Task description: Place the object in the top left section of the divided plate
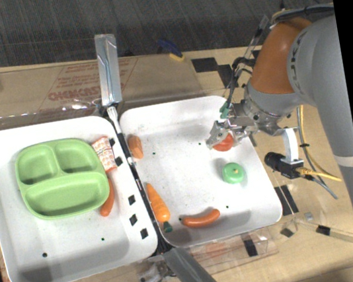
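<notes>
Green plate (pixel 62 179) in the left bin (pixel 14 251), claw (pixel 221 137) at centre right of the frame over the right bin (pixel 178 113), apparently closed on a red object (pixel 224 143), green apple (pixel 233 173) just below, sausage (pixel 200 218) and carrot (pixel 157 202) lower down.

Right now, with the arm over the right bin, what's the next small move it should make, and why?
Probably lift straight up a little to check the grasp. The gripper sits at the right bin's far right side with a red-orange object at its tips, but a firm hold isn't clear. The green divided plate lies in the left bin, so a long carry leftward follows.
</notes>
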Controlling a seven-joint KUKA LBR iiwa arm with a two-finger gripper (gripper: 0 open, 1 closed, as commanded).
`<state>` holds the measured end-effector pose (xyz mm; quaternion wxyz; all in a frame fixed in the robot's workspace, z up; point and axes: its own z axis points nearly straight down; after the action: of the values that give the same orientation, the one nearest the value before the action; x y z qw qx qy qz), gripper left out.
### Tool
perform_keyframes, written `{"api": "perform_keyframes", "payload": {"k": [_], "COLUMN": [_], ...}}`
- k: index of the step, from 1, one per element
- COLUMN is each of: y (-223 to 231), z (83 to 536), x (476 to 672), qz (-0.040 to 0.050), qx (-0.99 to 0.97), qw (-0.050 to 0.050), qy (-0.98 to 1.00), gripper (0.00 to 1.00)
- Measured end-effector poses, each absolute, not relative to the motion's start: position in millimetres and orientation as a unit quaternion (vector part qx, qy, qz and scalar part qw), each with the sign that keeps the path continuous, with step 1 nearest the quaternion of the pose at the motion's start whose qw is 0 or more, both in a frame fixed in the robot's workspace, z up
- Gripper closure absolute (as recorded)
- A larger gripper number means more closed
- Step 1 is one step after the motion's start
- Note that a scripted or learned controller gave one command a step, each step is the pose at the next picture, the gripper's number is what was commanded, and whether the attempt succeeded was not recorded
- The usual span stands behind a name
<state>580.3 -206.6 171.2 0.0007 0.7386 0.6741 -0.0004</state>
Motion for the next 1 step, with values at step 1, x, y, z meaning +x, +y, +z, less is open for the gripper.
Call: {"api": "perform_keyframes", "payload": {"k": [1], "y": [-205.9], "z": [180.8], "x": [580.8], "qz": [-0.0006], "qx": [0.737], "qw": [0.000], "qy": [0.676], "gripper": [1.00]}}
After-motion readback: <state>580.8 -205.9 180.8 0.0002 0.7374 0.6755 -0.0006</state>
